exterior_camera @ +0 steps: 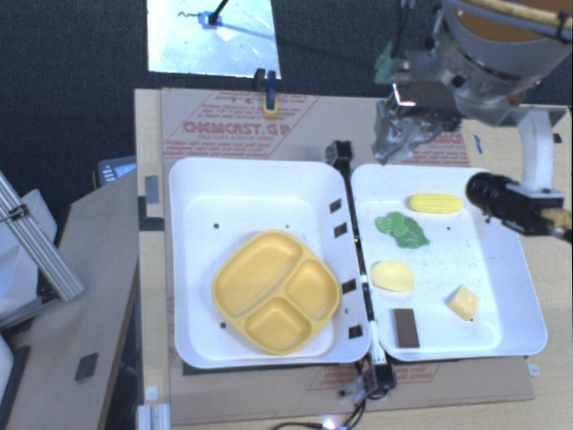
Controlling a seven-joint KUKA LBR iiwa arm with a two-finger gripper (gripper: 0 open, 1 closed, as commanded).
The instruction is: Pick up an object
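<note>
Gripper (400,140) hangs at the right bin's (519,330) twelve o'clock rim, above the bench; whether its jaws are apart or together I cannot tell. In that bin: corn (435,204) at one o'clock, broccoli (403,229) near centre, lemon (392,276), brown block (406,327) at seven, cheese (464,303) at five. The left bin (206,186) holds a yellow tray (276,290).

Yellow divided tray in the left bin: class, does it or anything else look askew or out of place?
Yes. The yellow divided tray sits rotated, corners skewed against the left bin walls. In the right bin, the corn, green piece and brown block lie apart; nothing looks spilled.
</note>
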